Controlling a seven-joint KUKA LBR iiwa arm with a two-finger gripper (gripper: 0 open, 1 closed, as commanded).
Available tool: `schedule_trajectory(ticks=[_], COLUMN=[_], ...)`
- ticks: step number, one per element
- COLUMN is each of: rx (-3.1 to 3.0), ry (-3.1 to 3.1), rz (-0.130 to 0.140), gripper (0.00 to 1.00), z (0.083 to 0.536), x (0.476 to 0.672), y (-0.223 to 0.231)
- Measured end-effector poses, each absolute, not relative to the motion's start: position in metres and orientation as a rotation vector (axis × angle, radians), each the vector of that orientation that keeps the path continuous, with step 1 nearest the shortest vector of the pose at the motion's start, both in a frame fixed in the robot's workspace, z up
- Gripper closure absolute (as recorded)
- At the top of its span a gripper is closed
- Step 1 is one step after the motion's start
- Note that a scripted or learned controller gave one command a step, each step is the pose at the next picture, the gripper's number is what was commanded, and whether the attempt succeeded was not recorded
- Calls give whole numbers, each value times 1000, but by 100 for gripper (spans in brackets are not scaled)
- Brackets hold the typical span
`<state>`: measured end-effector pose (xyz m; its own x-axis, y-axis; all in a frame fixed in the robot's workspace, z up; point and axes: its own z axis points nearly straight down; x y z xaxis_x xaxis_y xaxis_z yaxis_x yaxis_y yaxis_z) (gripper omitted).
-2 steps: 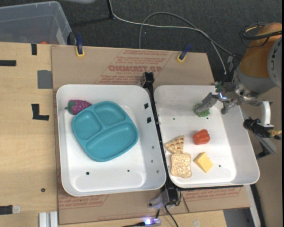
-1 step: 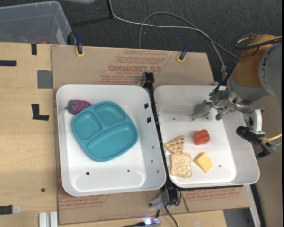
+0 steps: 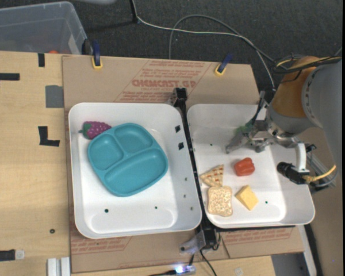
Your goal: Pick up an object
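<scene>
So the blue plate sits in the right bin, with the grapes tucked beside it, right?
Not quite. The camera view shows the blue plate in the left bin, not the right one. The grapes are indeed tucked beside it, at its upper left corner.

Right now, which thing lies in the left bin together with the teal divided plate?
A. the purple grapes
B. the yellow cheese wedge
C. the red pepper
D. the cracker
A: the purple grapes sit at the upper left edge of the teal divided plate in the left bin, while the red pepper, the yellow cheese wedge and the cracker all lie in the right bin.
</scene>
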<state>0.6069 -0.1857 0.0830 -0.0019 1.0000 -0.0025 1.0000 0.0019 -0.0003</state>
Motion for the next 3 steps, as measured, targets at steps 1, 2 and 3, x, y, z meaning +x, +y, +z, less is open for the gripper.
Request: schedule_trajectory(ticks=[1,2,3], rx=[2214,2217,2216], ry=[2220,2220,2222], rz=[-1,4,4], gripper=[100,100,100], z=[97,160,219], x=[608,608,612], y=[-186,-189,-180])
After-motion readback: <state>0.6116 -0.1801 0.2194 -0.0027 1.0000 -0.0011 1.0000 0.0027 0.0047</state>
